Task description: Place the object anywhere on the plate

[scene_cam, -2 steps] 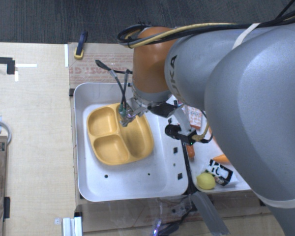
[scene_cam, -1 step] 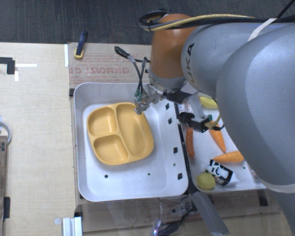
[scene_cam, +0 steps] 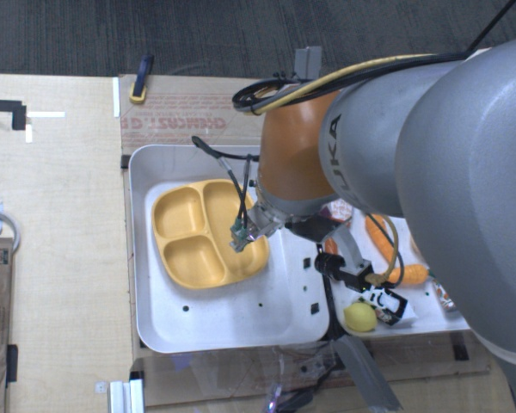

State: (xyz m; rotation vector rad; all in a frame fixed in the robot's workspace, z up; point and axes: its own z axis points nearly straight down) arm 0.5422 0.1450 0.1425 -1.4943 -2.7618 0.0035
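Plate (scene_cam: 189, 235): yellow plastic, smooth, with a soft sheen.
Bin (scene_cam: 215, 321): white plastic, smooth, slightly glossy.
Arm (scene_cam: 430, 144): grey casing, smooth and satiny; the orange band (scene_cam: 292, 157) looks like glossy painted metal or plastic.
Tabletop (scene_cam: 52, 231): pale wood, matt, fine grain.
Cardboard (scene_cam: 198, 114): brown, matt, printed in red.
Floor (scene_cam: 155, 15): dark carpet, rough weave.
Lemon (scene_cam: 359, 317): yellow, dull, faintly dimpled skin.
Carrot (scene_cam: 380, 239): orange, smooth.

Left bin (scene_cam: 208, 327): yellow divided plate (scene_cam: 205, 233) takes the upper left; bare white floor below and right of it. Arm's orange band (scene_cam: 294, 157) overhangs the plate's right edge (blocks approach from there). Right bin crowded: carrot (scene_cam: 381, 238), lemon (scene_cam: 359, 317), close together.
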